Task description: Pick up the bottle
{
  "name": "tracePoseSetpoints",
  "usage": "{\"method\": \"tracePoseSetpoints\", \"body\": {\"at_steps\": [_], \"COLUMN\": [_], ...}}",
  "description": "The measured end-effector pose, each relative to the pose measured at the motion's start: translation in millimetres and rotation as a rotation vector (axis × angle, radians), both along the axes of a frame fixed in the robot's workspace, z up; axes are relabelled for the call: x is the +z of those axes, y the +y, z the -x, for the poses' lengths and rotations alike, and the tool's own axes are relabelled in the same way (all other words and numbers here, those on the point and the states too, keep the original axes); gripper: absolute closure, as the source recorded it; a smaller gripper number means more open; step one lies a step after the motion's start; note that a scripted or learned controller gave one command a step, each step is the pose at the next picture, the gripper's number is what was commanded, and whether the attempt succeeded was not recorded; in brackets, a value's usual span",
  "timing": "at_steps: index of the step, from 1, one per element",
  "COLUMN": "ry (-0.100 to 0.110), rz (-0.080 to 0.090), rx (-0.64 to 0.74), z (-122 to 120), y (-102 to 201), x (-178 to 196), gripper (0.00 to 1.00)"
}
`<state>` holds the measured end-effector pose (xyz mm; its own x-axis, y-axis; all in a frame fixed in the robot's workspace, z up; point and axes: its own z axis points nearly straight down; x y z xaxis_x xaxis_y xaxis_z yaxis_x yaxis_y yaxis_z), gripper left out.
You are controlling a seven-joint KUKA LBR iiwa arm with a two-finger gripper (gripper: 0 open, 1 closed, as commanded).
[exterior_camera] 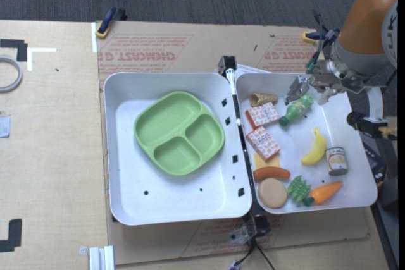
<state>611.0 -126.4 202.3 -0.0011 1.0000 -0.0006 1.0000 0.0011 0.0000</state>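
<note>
While the arm (373,16) reaches in from the right over the far edge of the right bin (364,193), its pincer (306,93) hangs just above the green bottle (295,110). The bottle lies tilted in the far part of that bin, its upper end between the pincer's fingers, which appear closed on it. Near the bottle, toward the bins' shared wall, lie an ice-cream cone (262,98) and two red-and-white cracker packs (262,114) (264,143). A banana (314,148) and a small can (337,160) sit toward the right side. Along the near edge are a sausage (271,172), a round bun (273,193), a piece of broccoli (297,188) and a carrot (326,191). The left bin (126,199) holds a green divided plate (180,133). Both bins rest on cardboard (145,47) on the table (50,136).
</note>
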Motion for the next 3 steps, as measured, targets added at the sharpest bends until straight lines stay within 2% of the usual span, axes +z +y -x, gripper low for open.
{"method": "tracePoseSetpoints", "body": {"at_steps": [1,2,3], "ry": [0.000,0.000,-0.001], "rz": [0.000,0.000,0.000], "rx": [0.001,0.036,0.122], "z": [-0.4,56.0,132.8], "y": [-0.3,-37.2,-81.1], "x": [9.7,13.2,61.8], "gripper": [1.00,1.00,1.00]}}
